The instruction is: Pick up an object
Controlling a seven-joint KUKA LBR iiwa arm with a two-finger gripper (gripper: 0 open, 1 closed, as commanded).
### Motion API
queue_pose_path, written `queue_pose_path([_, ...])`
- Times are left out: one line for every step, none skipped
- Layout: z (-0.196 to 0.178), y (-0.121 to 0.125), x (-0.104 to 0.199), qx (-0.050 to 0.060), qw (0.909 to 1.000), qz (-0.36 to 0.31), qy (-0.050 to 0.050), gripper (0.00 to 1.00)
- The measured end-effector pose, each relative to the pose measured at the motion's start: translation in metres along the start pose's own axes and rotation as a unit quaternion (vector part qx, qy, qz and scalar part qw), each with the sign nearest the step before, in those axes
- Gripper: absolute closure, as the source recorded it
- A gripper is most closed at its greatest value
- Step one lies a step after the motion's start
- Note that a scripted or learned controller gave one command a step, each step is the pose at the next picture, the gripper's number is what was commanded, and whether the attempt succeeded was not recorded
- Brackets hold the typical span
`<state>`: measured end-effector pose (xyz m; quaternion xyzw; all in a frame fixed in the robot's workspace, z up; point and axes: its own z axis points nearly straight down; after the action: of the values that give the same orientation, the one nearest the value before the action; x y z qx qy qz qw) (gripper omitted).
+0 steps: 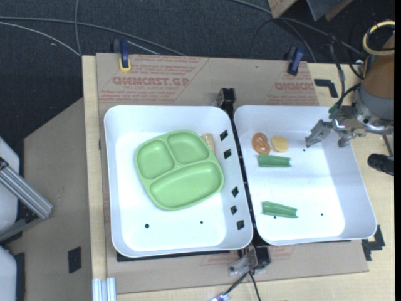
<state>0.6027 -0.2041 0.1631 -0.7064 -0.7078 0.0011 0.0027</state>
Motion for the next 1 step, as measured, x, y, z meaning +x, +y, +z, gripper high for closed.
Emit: queue_pose_path([0.0628,0.0035,0.0005,0.001,1.0,0.0,0.0,0.0])
